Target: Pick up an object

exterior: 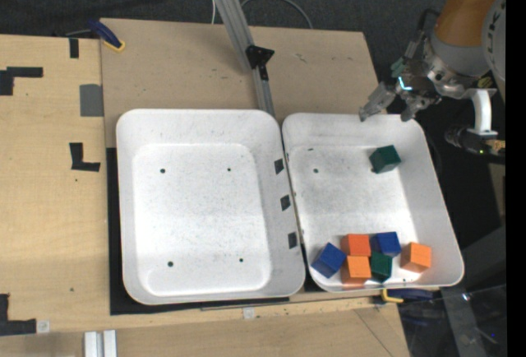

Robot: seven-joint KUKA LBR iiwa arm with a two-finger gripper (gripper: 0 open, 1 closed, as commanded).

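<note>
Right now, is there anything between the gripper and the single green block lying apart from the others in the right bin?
Nothing visible stands between them. The gripper is above the far rim of the right bin, and the dark green block lies alone on the bin floor just in front of it. The other blocks are clustered at the near edge.

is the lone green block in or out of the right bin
In: the green block lies on the right bin's floor near its far edge, apart from the gripper.

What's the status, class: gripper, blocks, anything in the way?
Gripper open, holding nothing, above right bin's far rim. Lone green block nearest, standing apart. Six blocks clustered at near edge. Nothing blocking.
</note>
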